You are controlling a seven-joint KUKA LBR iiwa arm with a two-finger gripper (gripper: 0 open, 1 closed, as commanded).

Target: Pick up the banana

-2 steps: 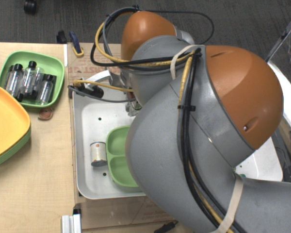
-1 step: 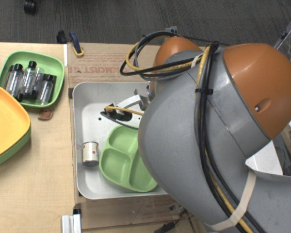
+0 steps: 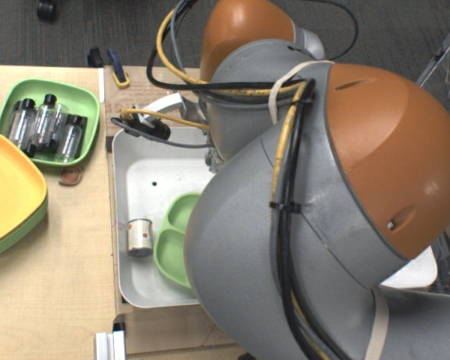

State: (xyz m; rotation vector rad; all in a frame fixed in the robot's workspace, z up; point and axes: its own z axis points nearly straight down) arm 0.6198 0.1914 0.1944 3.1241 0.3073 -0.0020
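Camera view, from above and at a slant. The grey arm with orange caps (image 3: 322, 201) bulks across the right and middle, black and yellow cables strapped along it. It covers most of the shallow white plastic bin (image 3: 135, 178). In the bin's exposed left part: a small silver metal can (image 3: 139, 238) on its side, just beside a pale green two-lobed plastic dish (image 3: 172, 246). On the wooden surface (image 3: 67, 291) to the left sit a green square tray of dark-capped vials (image 3: 49, 122) and a stack of yellow plates (image 3: 7, 193).

Claw: hidden beneath the arm, state cannot be told. Banana: cannot be placed; likely under the arm.

Judgement: arm reaching down into the bin, grasp unconfirmed. Next calls for a lift clear to check.
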